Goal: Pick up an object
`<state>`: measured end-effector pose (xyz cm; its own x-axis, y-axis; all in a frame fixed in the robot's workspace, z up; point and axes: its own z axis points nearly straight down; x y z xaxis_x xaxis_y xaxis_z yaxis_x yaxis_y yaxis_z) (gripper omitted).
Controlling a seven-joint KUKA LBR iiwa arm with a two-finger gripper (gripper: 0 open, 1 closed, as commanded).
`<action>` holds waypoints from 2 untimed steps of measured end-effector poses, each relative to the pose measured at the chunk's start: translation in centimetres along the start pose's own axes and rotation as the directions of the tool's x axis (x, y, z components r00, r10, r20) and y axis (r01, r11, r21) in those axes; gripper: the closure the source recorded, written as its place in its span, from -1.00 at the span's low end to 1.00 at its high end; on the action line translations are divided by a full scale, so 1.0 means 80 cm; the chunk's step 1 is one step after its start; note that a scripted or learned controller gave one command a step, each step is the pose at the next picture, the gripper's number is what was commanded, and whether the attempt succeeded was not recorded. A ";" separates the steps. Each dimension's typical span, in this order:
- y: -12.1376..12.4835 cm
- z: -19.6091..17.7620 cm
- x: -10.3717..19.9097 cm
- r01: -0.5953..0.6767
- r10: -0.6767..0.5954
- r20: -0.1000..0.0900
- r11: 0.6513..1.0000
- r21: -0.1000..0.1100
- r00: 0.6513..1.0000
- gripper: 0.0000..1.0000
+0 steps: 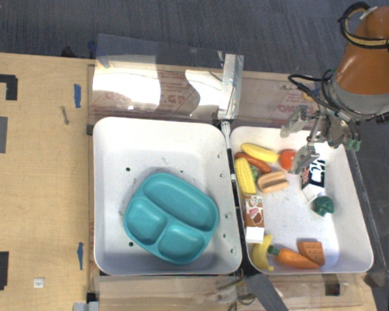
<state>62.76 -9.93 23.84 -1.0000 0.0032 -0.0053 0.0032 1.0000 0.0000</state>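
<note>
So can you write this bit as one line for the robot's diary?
gripper: over right bin, near tomato | holding: nothing seen | tray: left bin

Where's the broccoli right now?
The broccoli lies in the right bin, toward its right wall, just below the black-and-white packet and right of the hot dog.

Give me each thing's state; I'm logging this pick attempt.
Pincer: over the right bin's far end, above the toy food.
Teal tray: flat in left bin, right side up.
Banana: lying against far pile.
Corn: lying along bin's left wall.
Hot dog: lying beside corn.
Broccoli: apart, near right wall.
Carrot: lying at near end.
</note>
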 end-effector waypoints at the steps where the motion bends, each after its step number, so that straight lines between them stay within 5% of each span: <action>1: -0.040 0.149 0.015 -0.326 0.326 -0.008 0.945 0.002 0.945 -1.00; 2: 0.001 0.190 -0.023 -0.365 0.365 -0.001 0.931 0.005 0.931 -1.00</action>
<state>64.71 -9.81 8.62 -0.9299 0.3679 -0.0039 0.3679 0.9299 -0.0032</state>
